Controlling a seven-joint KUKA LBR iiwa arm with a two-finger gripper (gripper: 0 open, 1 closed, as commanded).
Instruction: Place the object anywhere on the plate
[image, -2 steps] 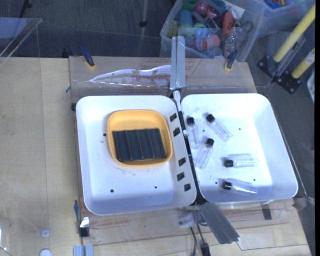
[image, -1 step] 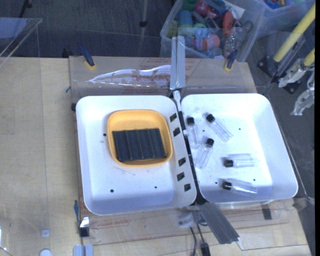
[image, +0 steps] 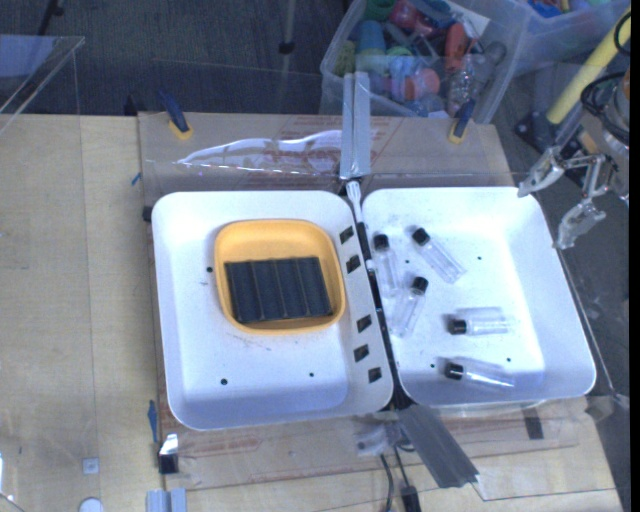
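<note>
Gripper (image: 570, 200) parked open and empty off the right bin's (image: 520, 215) top-right corner, vials (image: 436, 252) loose in that bin, plate (image: 278, 237) in left bin: I'd pick an isolated vial, grasp across its barrel, lift clear of divider.

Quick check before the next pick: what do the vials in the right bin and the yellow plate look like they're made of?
Vials: clear plastic or glass, hard to tell which; the white bin shows through them, and their caps are dark. Yellow plate: looks like matte plastic, with a smooth rounded rim and no sharp glints. Ribbed black insert: likely rubber or plastic.
</note>
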